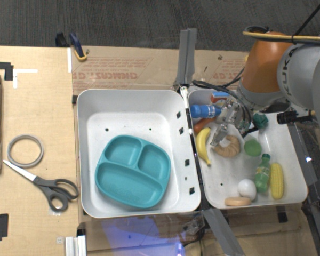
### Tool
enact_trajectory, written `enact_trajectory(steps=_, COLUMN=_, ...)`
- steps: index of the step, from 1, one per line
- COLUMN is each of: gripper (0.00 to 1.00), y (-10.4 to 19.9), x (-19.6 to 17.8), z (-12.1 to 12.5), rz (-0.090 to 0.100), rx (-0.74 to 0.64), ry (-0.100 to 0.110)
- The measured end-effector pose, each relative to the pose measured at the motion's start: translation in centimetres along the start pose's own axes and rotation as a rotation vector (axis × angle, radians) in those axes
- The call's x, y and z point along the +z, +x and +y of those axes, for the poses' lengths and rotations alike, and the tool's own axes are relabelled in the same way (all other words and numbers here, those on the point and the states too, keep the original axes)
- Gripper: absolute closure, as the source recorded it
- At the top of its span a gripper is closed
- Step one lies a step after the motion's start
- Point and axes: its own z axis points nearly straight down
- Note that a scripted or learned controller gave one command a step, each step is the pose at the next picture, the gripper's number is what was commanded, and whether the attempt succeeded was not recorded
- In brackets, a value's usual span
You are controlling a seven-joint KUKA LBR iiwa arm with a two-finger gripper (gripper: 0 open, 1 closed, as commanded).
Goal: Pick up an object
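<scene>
My gripper (222, 134) hangs over the right bin (293, 143), its metal fingers (220, 136) pointing down onto a tan bread roll (229, 147). The fingers look slightly apart with nothing between them. A banana (203, 144) lies just left of the roll. A blue bottle (205, 111) and a red item (201, 124) lie at the bin's back left. A green ball (253, 148), a green bottle (262, 175), a corn cob (277, 180), a white egg (247, 188) and a tan sausage (238, 201) fill the front right.
The left bin (90, 159) holds a teal divided plate (132, 170). Scissors (45, 184) and a tape roll (25, 150) lie on the bench at the left. A grey post (186, 57) rises between the bins at the back.
</scene>
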Motion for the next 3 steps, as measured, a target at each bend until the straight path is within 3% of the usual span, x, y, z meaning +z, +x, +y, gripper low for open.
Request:
enact_trajectory(steps=1, gripper=0.0, y=3.1, x=-0.3, z=-1.1, rz=-0.033, rx=0.134, ry=-0.015)
enact_trajectory(steps=2, gripper=1.0, y=3.0, x=-1.3, z=-1.1, rz=-0.037, rx=0.132, ry=-0.015)
enact_trajectory(steps=3, gripper=1.0, y=5.8, x=-18.9, z=0.1, rz=-0.032, rx=0.285, ry=-0.016)
